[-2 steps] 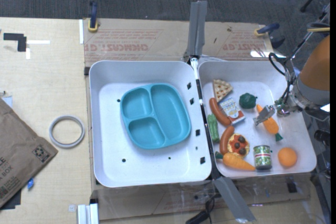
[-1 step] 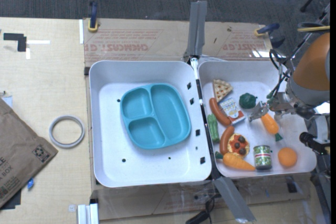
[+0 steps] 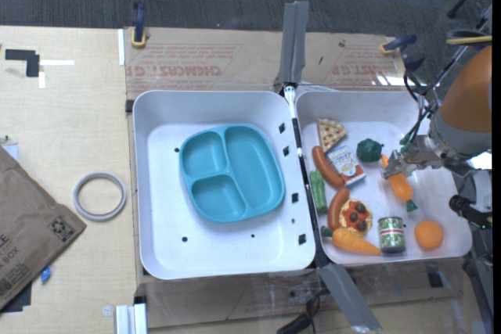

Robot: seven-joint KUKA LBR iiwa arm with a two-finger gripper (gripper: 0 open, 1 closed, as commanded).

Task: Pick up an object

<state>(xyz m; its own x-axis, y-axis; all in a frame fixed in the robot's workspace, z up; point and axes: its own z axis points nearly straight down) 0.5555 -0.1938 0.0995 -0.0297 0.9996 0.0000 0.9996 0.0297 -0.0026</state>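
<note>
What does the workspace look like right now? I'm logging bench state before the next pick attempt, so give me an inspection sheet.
Surface: two shallow white bins side by side, left bin and right bin, on a cardboard-covered bench.
Job's things: right bin holds toy food: waffle wedge, two sausages, green broccoli piece, small orange carrot, large orange carrot, round orange fruit, green-labelled can, pizza slice.
Clutter: teal three-compartment plate in the left bin.
Grippers: gripper low over the right bin, just above the small orange carrot; grasp cannot be told.
Cables: dark cables by the arm.
Surroundings: grey tape ring, brown cardboard box, blue clamps.
</note>
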